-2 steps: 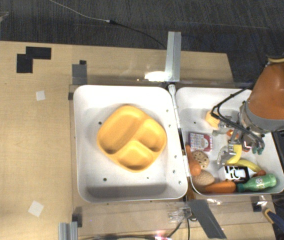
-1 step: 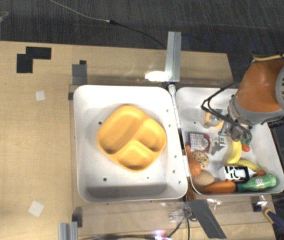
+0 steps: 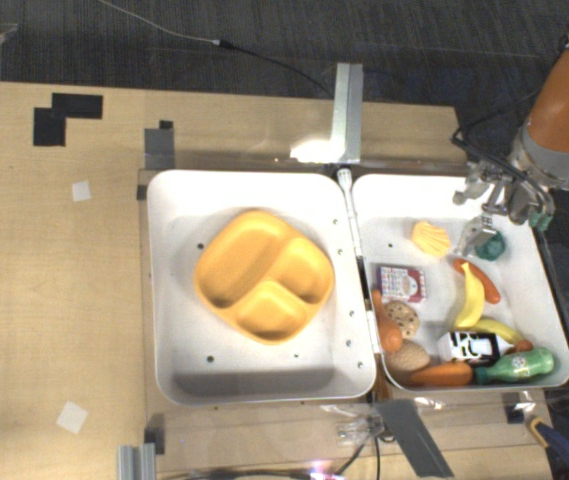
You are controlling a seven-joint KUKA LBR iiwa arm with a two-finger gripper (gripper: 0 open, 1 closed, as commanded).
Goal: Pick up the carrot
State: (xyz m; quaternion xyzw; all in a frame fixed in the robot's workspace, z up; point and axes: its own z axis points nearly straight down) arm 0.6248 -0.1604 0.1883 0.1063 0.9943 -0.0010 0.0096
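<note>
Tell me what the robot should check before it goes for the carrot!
1. Carrot found: ok. The carrot lies along the near wall of the right bin.
2. Gripper near the carrot: not ok. The gripper is up at the far end of that bin, over a small teal thing.
3. Gripper free to grab: cannot tell.
4. Room around the carrot: not ok. The green bottle and a brownish lump crowd right against it.
5. Path down the bin: not ok. The banana lies in between.
</note>
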